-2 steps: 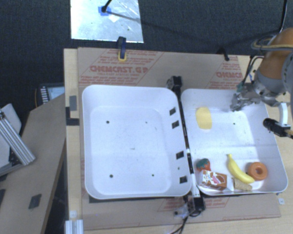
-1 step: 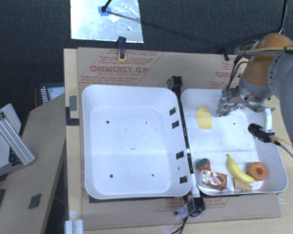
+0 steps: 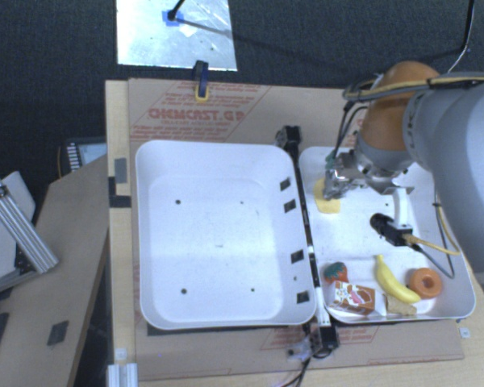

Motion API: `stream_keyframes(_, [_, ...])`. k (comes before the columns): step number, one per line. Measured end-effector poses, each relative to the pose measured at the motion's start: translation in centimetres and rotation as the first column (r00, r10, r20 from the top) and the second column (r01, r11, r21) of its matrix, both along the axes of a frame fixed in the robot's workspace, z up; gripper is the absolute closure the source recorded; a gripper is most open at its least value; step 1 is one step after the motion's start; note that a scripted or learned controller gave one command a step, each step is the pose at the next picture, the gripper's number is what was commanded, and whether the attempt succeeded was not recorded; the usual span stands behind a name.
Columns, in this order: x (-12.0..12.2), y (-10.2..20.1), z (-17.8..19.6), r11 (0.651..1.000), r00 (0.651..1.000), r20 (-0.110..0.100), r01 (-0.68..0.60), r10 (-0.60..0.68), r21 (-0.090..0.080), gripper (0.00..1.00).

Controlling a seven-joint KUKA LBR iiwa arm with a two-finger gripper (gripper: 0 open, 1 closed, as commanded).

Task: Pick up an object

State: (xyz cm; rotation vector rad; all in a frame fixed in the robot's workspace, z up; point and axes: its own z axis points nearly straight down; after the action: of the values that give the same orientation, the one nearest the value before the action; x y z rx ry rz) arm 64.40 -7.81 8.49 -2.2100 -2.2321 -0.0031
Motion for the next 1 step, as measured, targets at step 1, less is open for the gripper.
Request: stream_keyframes(1, [-3.98,6.90,10.50,1.000,1.000,0.004,0.000,0.000,0.001,1.00])
